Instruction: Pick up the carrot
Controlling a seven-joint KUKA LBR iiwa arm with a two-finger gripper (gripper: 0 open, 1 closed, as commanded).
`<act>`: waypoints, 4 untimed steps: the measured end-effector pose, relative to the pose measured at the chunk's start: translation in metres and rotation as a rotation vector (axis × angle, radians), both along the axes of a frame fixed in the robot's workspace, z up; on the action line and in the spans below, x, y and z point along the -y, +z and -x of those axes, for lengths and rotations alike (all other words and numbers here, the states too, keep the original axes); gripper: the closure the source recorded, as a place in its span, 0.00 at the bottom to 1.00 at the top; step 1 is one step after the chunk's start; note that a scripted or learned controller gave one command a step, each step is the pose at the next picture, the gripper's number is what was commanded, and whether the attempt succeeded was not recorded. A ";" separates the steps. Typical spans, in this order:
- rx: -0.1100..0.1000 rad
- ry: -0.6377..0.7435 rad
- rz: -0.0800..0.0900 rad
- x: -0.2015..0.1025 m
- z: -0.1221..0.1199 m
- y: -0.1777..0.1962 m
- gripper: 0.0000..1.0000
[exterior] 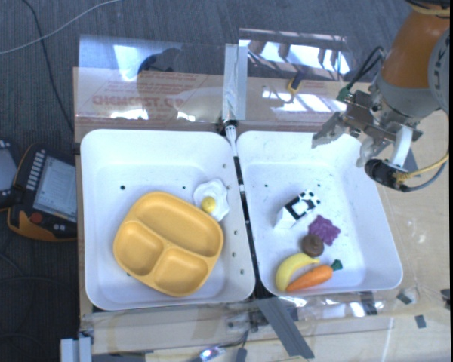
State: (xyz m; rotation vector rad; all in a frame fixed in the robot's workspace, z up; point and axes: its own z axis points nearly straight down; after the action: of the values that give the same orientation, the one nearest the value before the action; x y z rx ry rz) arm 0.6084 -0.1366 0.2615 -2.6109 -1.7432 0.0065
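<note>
The orange carrot (311, 277) with a green top lies near the front edge of the right bin (377, 225), pressed against a yellow banana (289, 268) on its left. My gripper (342, 146) hangs above the bin's back right corner, well behind the carrot and higher than it. Its two fingers (322, 135) are spread apart with nothing between them.
In the right bin, behind the carrot, are a brown round piece (312, 245), purple grapes (325, 229) and a black-and-white block (300, 206). The left bin (98, 172) holds a yellow divided plate (168, 241) and a fried egg (211, 197). A pendant (44, 194) lies on the floor at left.
</note>
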 end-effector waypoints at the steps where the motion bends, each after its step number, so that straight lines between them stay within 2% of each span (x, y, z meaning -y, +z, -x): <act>1: -0.001 -0.017 -0.002 -0.035 0.087 -0.094 0.00; 2: 0.013 -0.069 -0.001 -0.033 0.121 -0.169 0.00; 3: 0.003 0.165 0.001 -0.036 0.103 0.006 0.00; 4: -0.001 0.089 -0.003 -0.036 0.126 -0.131 0.00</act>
State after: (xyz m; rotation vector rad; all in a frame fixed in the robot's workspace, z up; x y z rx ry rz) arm 0.4825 -0.1002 0.1307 -2.5280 -1.8558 0.0057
